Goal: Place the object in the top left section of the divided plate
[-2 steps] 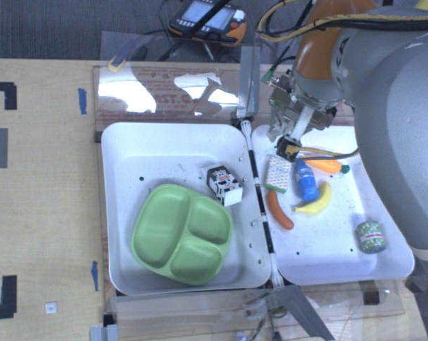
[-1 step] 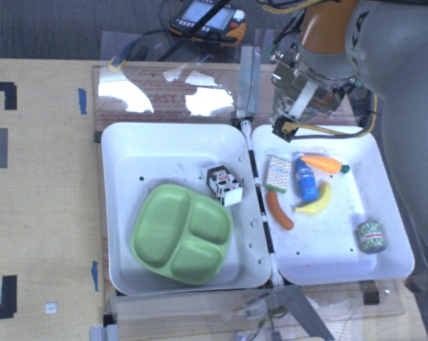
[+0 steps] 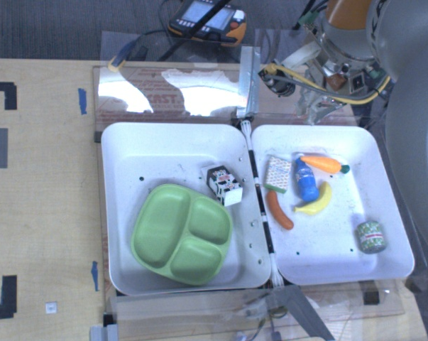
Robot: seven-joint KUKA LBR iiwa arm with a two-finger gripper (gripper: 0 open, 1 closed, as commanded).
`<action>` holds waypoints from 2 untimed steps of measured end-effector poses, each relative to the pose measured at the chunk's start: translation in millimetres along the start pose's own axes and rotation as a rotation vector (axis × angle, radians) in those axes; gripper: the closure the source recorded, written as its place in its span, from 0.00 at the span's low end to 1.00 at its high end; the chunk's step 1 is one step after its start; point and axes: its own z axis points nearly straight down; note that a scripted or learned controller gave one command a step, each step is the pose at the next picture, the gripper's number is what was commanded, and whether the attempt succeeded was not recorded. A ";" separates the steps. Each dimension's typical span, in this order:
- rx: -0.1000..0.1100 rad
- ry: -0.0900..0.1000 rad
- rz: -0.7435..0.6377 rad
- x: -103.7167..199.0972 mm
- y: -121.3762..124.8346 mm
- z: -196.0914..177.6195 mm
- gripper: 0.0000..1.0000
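My gripper (image 3: 326,109) hangs at the upper right of the frame, above the far rim of the right bin (image 3: 391,197), and from this slant I cannot tell how it is set; nothing shows in it. The green divided plate (image 3: 182,234) lies in the lower part of the left bin (image 3: 128,148), all sections bare. Just beyond its upper right edge sits a small black-and-white box (image 3: 224,185), near the bins' shared wall. In the right bin lie a carrot (image 3: 321,164), a blue bottle (image 3: 305,180), a banana (image 3: 316,201), a sausage (image 3: 280,209), a speckled block (image 3: 277,170) and a round green can (image 3: 370,236). The task does not say which object; I judge the pick is yet to come. The crowded group calls for a centred descent on one piece, then a release low over the plate's upper left section, well inside its ridges.
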 end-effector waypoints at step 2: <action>0.004 -0.006 -0.006 -70.5 7.4 14.2 1.00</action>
